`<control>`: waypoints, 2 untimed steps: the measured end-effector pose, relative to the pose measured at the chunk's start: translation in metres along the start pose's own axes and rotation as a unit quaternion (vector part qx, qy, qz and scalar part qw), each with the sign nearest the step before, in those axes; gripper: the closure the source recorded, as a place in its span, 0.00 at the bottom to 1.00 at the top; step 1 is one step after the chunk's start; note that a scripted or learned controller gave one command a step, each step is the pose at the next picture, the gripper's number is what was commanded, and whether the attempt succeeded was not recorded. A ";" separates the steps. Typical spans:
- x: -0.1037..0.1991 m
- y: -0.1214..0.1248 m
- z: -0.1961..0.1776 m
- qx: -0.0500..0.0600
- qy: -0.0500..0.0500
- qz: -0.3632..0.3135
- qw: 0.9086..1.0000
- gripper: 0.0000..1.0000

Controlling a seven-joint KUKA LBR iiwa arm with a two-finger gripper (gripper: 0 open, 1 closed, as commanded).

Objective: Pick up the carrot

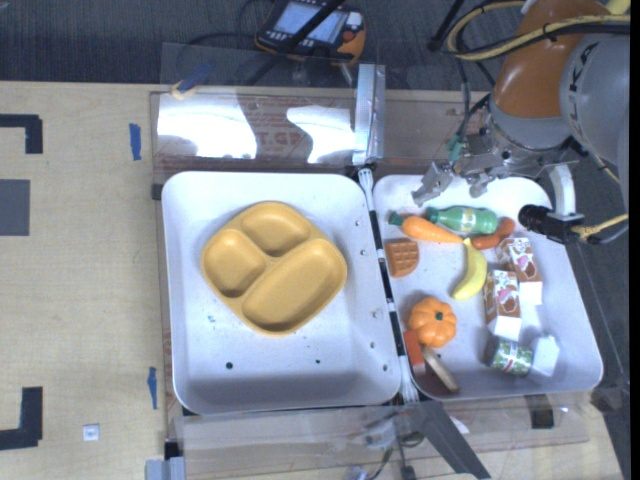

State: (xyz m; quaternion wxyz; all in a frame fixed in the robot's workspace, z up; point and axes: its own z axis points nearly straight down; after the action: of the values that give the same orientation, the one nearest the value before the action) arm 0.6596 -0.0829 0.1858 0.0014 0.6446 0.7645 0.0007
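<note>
The carrot [432, 230], orange with a green stub at its left end, lies in the right bin [578, 298] near the bin's upper left. It rests against a green bottle [462, 218] just behind it. My gripper [458, 176] hangs over the bin's far edge, a short way behind the carrot and bottle. Its fingers [435, 182] are open, with nothing between them.
The right bin also holds a banana [468, 273], a small pumpkin [432, 320], a waffle-like brown piece [403, 258], cartons [505, 290], a can [512, 358] and a red item [490, 239]. A yellow divided plate [275, 266] lies in the left bin [190, 298].
</note>
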 end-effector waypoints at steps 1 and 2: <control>0.069 -0.003 -0.066 -0.001 0.000 0.019 1.000 0.00; 0.023 -0.030 0.001 0.002 0.000 0.050 0.999 0.00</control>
State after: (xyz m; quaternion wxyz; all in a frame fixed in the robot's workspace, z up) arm 0.6259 -0.0650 0.1847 -0.0004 0.6820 0.7313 -0.0006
